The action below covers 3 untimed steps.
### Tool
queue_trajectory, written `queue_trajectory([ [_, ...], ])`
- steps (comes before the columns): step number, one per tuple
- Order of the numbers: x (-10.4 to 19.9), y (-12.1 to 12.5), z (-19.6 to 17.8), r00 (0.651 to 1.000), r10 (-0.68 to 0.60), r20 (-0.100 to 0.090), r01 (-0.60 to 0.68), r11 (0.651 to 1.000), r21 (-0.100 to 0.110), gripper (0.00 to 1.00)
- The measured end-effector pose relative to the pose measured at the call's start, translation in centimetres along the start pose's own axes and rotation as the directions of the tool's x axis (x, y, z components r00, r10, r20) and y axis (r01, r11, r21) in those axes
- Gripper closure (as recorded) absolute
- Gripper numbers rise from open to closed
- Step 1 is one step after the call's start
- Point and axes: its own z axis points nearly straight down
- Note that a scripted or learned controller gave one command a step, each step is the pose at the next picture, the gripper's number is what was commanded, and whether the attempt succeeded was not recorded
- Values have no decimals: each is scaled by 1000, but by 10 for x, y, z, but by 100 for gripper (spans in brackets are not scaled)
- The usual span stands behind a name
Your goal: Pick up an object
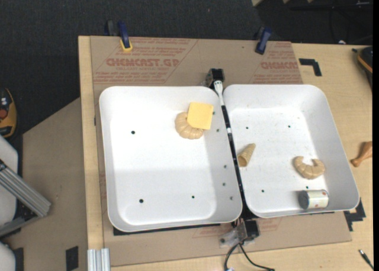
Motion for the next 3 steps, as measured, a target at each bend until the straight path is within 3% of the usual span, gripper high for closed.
queue_trajectory([
  [1, 104, -5, -1, 1000, -16, -7, 16, 1000, 5, 100],
  [2, -27, -6, 0, 1000, 7, 2, -7, 1000, 1, 100],
  [3, 105, -4, -1, 1000, -20, -8, 20, 1000, 4, 100],
])
